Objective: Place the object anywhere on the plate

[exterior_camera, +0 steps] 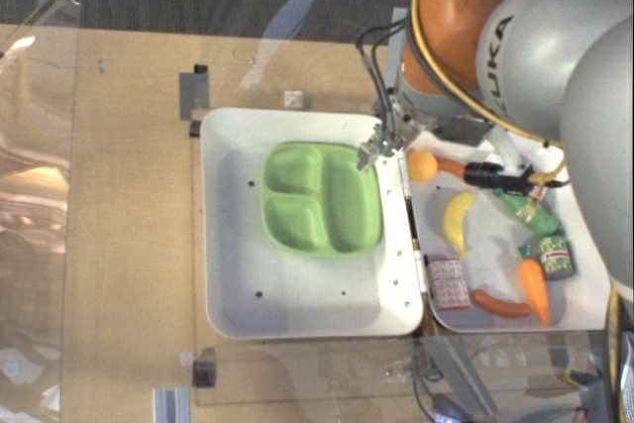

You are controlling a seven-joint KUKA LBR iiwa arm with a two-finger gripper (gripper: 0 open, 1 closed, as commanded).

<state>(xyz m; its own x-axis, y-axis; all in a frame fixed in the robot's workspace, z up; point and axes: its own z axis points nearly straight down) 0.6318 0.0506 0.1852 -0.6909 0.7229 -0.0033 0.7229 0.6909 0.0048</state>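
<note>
A lime-green divided plate (322,199) lies in the left white bin (297,312), toward its upper right. My gripper (376,152) hangs over the plate's top right corner, close to the wall between the two bins. Its tip is small and dark against the bin. The big grey arm with its orange band comes in from the upper right and covers the top of the right bin (584,317).
In the right bin lie an orange ball (422,165), a yellow banana (456,220), a carrot (535,290), a red sausage (500,304), a pink packet (448,282) and a green packet (555,255). Bare bin floor surrounds the plate on its left and below.
</note>
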